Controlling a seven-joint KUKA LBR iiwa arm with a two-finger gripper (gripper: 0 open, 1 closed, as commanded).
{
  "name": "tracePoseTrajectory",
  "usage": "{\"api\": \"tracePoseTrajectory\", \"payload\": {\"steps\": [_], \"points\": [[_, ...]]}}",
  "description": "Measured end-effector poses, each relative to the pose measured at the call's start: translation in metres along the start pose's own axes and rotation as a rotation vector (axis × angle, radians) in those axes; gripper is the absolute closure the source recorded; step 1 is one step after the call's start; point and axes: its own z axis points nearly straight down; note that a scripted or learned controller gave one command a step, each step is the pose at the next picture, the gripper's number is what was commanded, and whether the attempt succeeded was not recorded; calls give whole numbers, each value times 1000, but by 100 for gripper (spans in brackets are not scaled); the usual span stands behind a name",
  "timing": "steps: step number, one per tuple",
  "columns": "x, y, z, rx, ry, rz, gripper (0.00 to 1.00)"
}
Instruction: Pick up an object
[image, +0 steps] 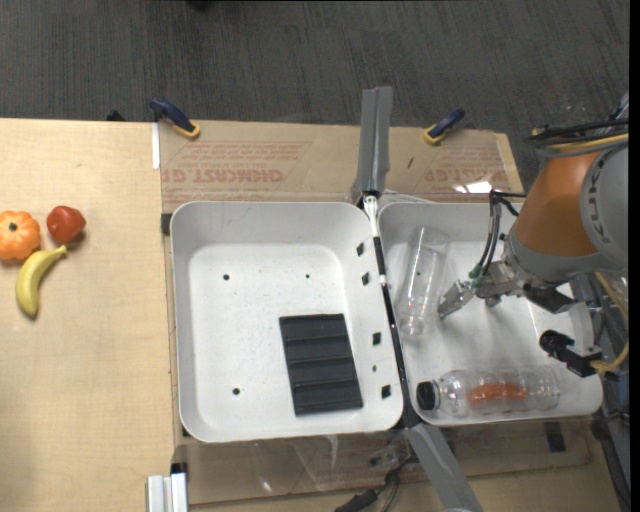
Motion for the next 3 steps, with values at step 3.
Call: {"api": "tracePoseTrajectory", "payload": {"steps": [3], "points": [[23, -78, -69, 0, 0, -214, 0]]}}
